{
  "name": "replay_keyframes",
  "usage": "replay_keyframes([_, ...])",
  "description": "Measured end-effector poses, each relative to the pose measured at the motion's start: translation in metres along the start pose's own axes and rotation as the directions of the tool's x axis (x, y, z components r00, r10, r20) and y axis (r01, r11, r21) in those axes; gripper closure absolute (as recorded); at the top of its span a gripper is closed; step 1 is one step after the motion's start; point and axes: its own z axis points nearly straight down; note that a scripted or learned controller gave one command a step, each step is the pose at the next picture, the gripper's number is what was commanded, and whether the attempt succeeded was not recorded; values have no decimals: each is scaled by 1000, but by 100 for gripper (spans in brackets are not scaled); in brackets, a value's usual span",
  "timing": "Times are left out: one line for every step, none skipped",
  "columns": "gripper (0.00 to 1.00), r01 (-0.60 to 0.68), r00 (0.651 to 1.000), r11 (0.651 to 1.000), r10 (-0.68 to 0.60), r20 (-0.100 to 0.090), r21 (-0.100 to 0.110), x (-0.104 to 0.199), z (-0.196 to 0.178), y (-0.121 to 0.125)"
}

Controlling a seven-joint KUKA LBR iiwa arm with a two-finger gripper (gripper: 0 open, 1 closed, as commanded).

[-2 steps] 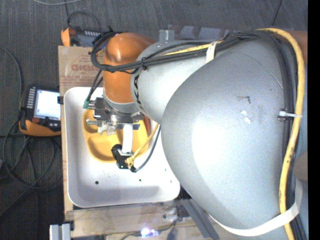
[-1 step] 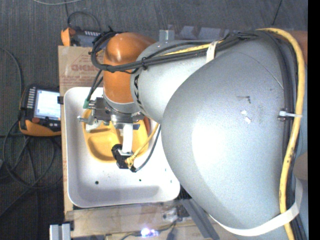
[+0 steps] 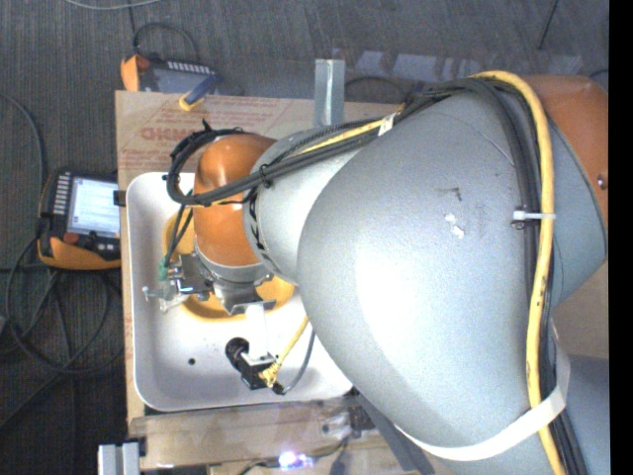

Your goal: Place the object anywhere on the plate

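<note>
Arm: the grey arm (image 3: 445, 245) is sitting closest to the camera, reaching in from the right and covering most of the worktop's right side.
Orange band: the orange band (image 3: 227, 196) is sitting above the wrist, over the middle of the white bin.
Gripper: the gripper (image 3: 168, 289) is hanging low inside the bin, near the bin's left wall. Whether it is wide, narrow or holding anything cannot be told from this angle.
Plate: an orange-yellow plate (image 3: 208, 312) is lying on the bin floor directly under the wrist, with slivers of its rim peeking out on either side.
Object: the arm and wrist are hiding the plate's middle and much of the bin, so where the object is lying cannot be told.
Bin: the white bin (image 3: 168, 354) is sitting along the worktop's left edge, its bare floor showing toward the lower left corner.
Worktop: the brown worktop (image 3: 148, 132) is showing red print beyond the bin's upper wall.
Floor: a handheld control unit with a lit screen (image 3: 84, 221) is lying on the grey carpet (image 3: 59, 47) just off the worktop's left edge, and an orange-and-black device (image 3: 163, 72) is resting by the upper left corner.
</note>
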Motion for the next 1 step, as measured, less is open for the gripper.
replay_keyframes([0, -444, 896, 896, 443, -33, -32, -12, 9, -31])
